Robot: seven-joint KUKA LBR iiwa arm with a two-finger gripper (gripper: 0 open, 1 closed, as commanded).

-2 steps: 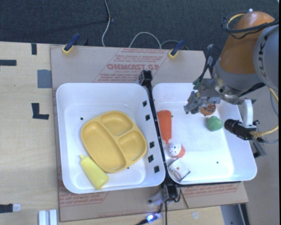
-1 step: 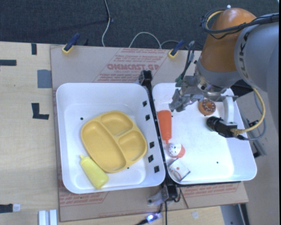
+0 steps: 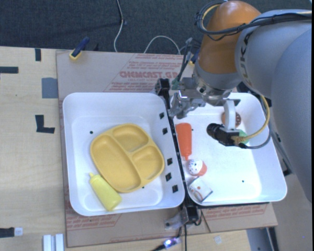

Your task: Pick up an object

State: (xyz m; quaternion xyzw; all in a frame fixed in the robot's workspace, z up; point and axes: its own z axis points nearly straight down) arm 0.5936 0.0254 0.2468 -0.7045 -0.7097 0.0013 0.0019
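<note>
— Can you read any words here?

— Yes. The brown cardboard sheet (image 3: 141,72) under the bins has red letters at the top. They say "CHEMCAST", and then something like "G" before the arm covers the rest.

— Are there more red words on it?

— There is small red print on it, and some more along its bottom edge, but it is too tiny to read.
</note>
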